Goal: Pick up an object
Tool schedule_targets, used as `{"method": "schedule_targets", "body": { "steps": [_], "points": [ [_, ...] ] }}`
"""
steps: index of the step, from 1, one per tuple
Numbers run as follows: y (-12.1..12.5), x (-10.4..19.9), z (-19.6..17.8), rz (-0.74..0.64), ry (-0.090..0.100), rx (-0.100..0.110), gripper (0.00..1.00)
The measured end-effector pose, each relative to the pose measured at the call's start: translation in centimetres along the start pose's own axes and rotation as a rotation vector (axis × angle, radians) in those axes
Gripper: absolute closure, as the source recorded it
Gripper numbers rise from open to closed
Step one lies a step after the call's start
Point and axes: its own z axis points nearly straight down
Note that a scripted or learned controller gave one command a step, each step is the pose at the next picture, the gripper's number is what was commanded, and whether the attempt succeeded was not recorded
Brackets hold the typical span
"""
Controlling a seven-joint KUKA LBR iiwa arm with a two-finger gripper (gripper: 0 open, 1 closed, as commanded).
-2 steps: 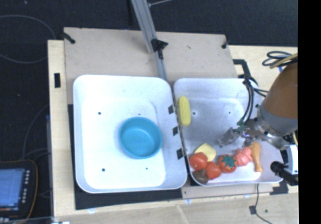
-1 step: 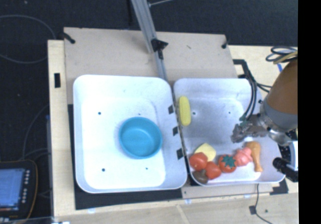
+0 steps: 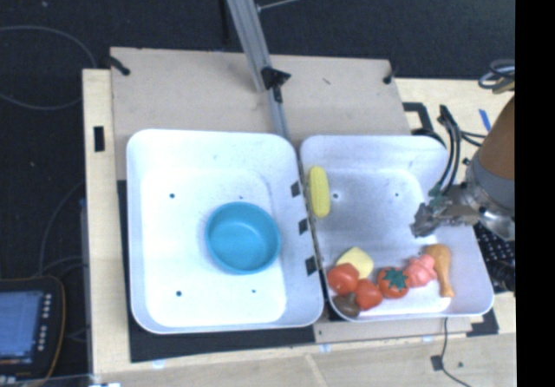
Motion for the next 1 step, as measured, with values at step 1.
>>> {"method": "schedule_targets", "body": {
  "steps": [1],
  "points": [
    [0.36,0.78,-4.92,-0.002,0.0,-0.001,1.0]
  ]
}}
